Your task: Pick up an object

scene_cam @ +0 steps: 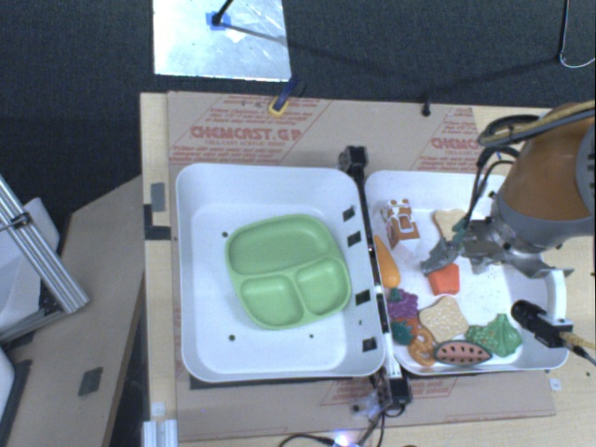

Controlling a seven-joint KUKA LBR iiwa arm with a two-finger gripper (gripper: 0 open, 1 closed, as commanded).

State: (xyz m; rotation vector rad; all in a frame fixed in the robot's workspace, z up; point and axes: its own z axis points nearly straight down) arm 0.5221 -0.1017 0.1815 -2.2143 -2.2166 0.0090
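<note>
The gripper (447, 257) hangs low over the right bin (557, 291), just above an orange block (445, 280) lying among toy food; I cannot tell its grip. A green tray (284, 270) sits in the left bin (200, 250)

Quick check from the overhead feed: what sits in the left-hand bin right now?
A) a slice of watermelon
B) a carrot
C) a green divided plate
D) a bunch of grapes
C: the green divided plate lies alone in the left bin, while the toy foods are in the right bin, where the gripper hovers.
</note>
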